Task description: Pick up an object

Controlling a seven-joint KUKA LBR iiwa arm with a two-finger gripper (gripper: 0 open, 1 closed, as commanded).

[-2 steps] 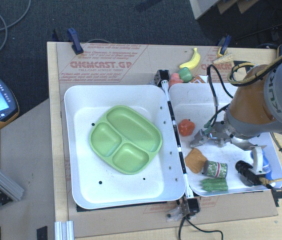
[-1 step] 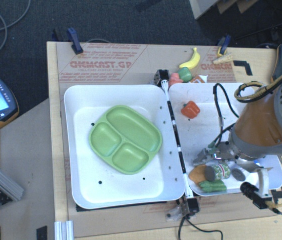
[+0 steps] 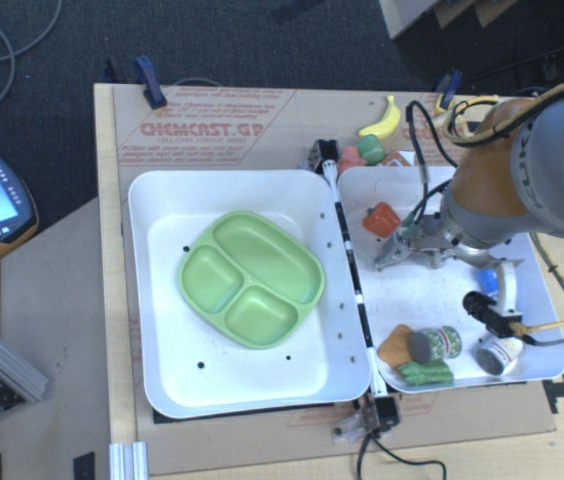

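Several small objects are seen in the right bin (image 3: 552, 298), and any of them could serve as the thing to be picked up. The closest candidate is judged to be the orange-red piece (image 3: 382, 218), which lies in the far left part of that bin, close to the divider between the two bins. It is found just to the far side of the gripper (image 3: 394, 253), slightly left of it, and is nearly touching the fingertips; no long axis can be made out on it, since it looks stubby. A short move away and to the left would therefore be called for, if this piece is the target.

The gripper is seen low over the bin floor, pointing left from the grey arm (image 3: 537, 168) with its orange band. Its fingers are spread a little at the tips, and nothing is seen between them; whether the floor is touched cannot be told.

Further out, a cluster is laid along the near edge of the right bin: an orange wedge (image 3: 395, 346), a small can (image 3: 435, 343), a green piece (image 3: 424, 372), and a white cup-like item (image 3: 498, 356) to the right. A blue object (image 3: 484, 306) sits beside the arm's cabling. A banana (image 3: 383, 122) and a green and red toy (image 3: 369, 149) rest at the far rim. The left bin (image 3: 162, 348) holds a green divided plate (image 3: 252, 279).
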